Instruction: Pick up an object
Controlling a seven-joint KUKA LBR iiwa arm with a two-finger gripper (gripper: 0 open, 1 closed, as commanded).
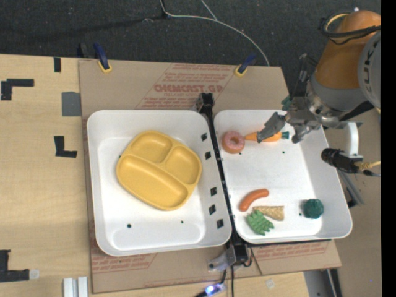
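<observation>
We take the carrot (267, 137) as the likely target: it lies in the far part of the right bin (334, 184), directly beneath the claw (284, 130), with its long axis running left to right and its tip pointing toward the pink doughnut (233, 142) just beside it on the left. The claw sits spread, one dark finger to each side of the carrot's right end, straddling it across that axis. We cannot tell whether the fingers touch it; nothing is pinched yet. Closing here looks to us like the next step. The sausage (254, 197) lies well apart, nearer us.
</observation>
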